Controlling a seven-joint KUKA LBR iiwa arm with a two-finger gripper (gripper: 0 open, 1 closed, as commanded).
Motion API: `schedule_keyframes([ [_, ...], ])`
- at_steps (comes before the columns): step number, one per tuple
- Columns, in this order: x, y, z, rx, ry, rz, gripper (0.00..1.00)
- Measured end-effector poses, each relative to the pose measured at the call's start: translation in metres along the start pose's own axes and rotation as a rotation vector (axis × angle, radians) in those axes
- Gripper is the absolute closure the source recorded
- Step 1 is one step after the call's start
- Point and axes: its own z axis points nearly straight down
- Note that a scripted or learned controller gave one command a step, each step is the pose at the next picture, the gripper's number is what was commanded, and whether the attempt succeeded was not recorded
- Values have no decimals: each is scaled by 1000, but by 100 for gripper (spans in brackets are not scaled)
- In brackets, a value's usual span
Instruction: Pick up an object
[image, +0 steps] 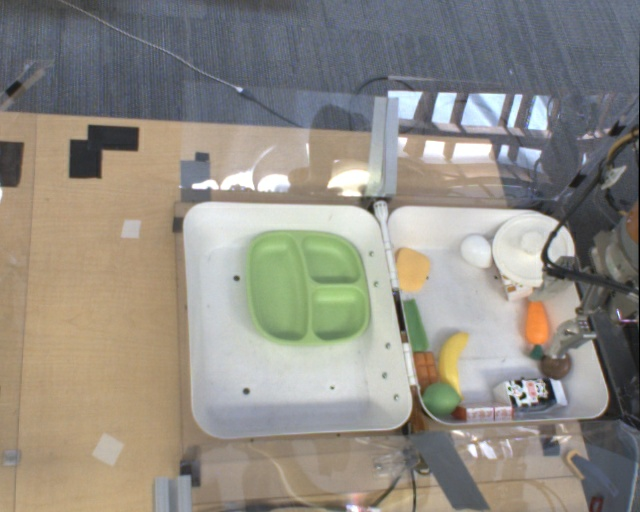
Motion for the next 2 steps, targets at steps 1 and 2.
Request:
schedule_keyframes([
  [1,15,-3,99,6,-20,-53,0],
  [2,-41,28,119,1,-12,-4,0],
])
